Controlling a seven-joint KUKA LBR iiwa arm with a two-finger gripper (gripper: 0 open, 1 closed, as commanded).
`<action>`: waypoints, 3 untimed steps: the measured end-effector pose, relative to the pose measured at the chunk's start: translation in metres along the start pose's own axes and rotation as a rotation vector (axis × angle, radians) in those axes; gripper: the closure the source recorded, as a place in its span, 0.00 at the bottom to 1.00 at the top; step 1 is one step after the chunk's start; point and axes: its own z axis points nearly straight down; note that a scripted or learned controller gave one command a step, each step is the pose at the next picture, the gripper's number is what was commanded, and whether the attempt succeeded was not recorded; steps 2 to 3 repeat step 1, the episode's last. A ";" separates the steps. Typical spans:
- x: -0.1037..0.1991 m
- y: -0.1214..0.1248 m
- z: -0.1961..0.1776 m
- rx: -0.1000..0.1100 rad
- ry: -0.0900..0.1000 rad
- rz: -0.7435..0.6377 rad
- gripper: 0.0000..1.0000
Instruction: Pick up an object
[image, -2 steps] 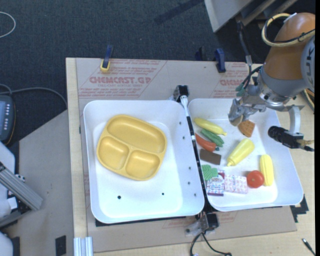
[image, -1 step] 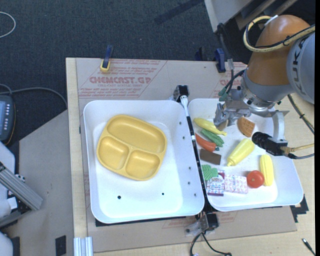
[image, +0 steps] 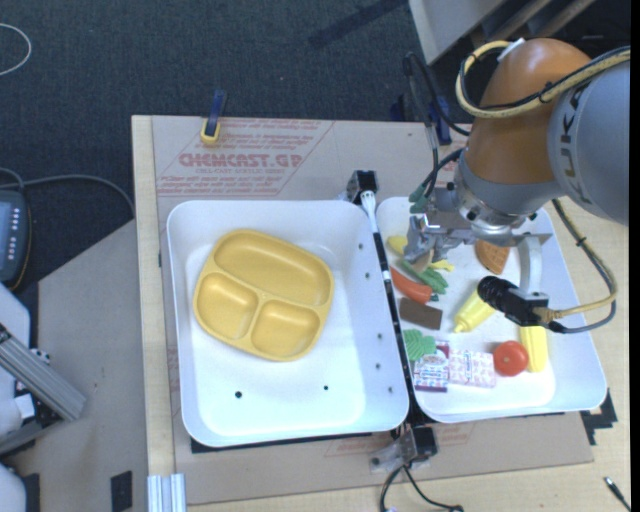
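The arm (image: 545, 120) reaches in from the right and places the gripper (image: 428, 240) low over the upper left part of the right bin (image: 575, 385). The metal fingers (image: 422, 232) point down into a cluster of small items. Whether they are spread or closed cannot be determined from this view, and no item is visibly between them.

No particular target is named. The candidates all lie in the right bin:
- a green leafy piece (image: 432, 272) and a yellow piece (image: 398, 244), directly at the gripper;
- an orange carrot-shaped item (image: 411, 285), just below them;
- a dark brown block (image: 420, 315);
- a yellow bottle-shaped item (image: 472, 315);
- a red tomato (image: 511, 358), beside a yellow corn-like piece (image: 536, 348);
- a flat printed packet (image: 455, 368), near the front edge.

The left bin (image: 195, 400) carries 1 yellow divided tray (image: 262, 293) with 3 compartments.

The step in hand appears to be the descent onto the cluster, before any lift. The next move calls for closing on 1 item only, then a straight vertical lift. The items are packed closely, so a graze or a double pick is a likely fault.

Legible writing: the cardboard sheet (image: 255, 160) under the bins bears red lettering that appears to read "CHEMCAST GP". The smaller lines below it are too small to read. The grey arm link shows part of the letters "KU". Print on the packet is not legible.
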 end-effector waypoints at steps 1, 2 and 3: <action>0.018 -0.015 -0.006 -0.001 0.000 0.001 1.00; 0.018 -0.015 -0.006 -0.001 0.000 0.001 1.00; 0.018 -0.015 -0.006 -0.001 0.000 0.001 1.00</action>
